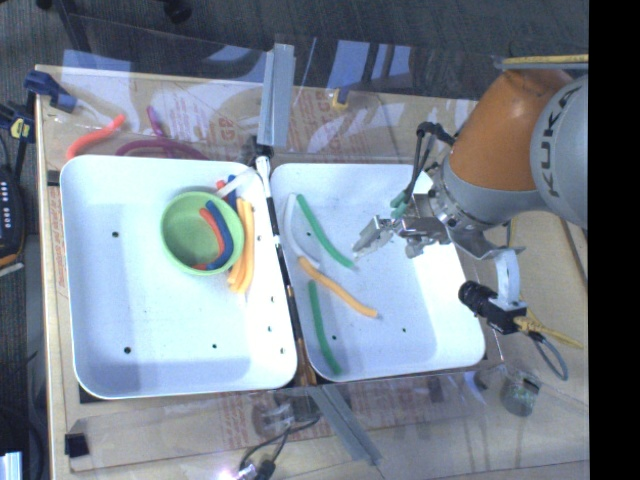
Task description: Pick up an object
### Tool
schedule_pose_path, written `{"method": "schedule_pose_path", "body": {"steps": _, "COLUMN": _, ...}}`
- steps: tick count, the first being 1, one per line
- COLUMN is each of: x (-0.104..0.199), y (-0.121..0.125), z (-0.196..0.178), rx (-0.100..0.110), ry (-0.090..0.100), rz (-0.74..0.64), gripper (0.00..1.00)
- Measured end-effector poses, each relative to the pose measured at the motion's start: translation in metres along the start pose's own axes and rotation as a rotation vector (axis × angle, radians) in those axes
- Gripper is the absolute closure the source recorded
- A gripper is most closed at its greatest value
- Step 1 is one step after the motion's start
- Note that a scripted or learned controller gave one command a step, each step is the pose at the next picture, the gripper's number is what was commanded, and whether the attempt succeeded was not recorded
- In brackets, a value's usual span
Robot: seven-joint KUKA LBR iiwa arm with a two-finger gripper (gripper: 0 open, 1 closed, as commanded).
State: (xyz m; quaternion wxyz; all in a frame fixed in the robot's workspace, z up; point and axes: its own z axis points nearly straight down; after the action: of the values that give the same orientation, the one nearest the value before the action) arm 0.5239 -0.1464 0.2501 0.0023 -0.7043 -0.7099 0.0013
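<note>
The right bin (440, 318) holds three thin strips. A long green strip (322, 230) lies slanted near its upper left, an orange strip (340, 290) lies across the middle, and a second green strip (322, 328) lies near the lower left. My gripper (368, 236) hangs over the middle of this bin, pointing left, just right of the upper green strip's lower end. Its fingers are open with nothing between them.
In the left bin (120, 308) sits a green bowl (190, 233) with red and blue curved pieces inside, and orange strips (243, 258) lean by its right side. A pale curved piece (291, 230) lies along the right bin's left wall. Cables and a red hose lie behind the bins.
</note>
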Motion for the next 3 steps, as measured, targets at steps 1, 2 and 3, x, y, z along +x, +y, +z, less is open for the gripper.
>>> {"method": "schedule_pose_path", "body": {"steps": 1, "x": 0.012, "y": -0.004, "z": 0.158, "rx": -0.003, "ry": -0.002, "rz": -0.121, "gripper": 0.0}}
{"method": "schedule_pose_path", "body": {"steps": 2, "x": 0.009, "y": -0.003, "z": 0.147, "rx": -0.003, "ry": -0.005, "rz": -0.126, "gripper": 1.0}}
{"method": "schedule_pose_path", "body": {"steps": 3, "x": 0.01, "y": -0.003, "z": 0.148, "rx": -0.002, "ry": -0.005, "rz": -0.126, "gripper": 0.0}}
